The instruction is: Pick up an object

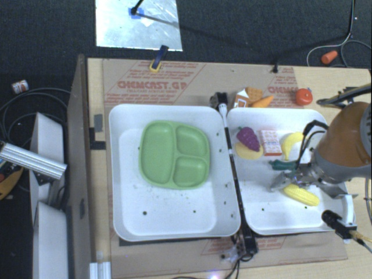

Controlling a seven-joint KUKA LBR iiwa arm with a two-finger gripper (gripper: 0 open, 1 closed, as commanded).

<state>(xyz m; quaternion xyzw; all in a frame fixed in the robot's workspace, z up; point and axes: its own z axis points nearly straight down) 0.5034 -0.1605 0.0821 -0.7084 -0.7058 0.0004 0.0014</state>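
My gripper (286,182) is low in the right bin (261,214), at the end of the grey arm with the orange band (347,138). It sits just left of a yellow corn cob (302,195) and touches or nearly touches its upper end. A dark green object (283,164) lies just above the gripper. Further back in the same bin are a yellow banana (292,141), a white and pink box (270,142), and purple grapes (248,136) on a yellow piece (249,151). I see nothing held.
The left bin (131,214) holds a green divided plate (174,154). Behind the right bin, on the cardboard, lie a carrot (263,102), a small box (241,100) and a red-orange ball (303,96). The arm's body covers the right bin's right side.
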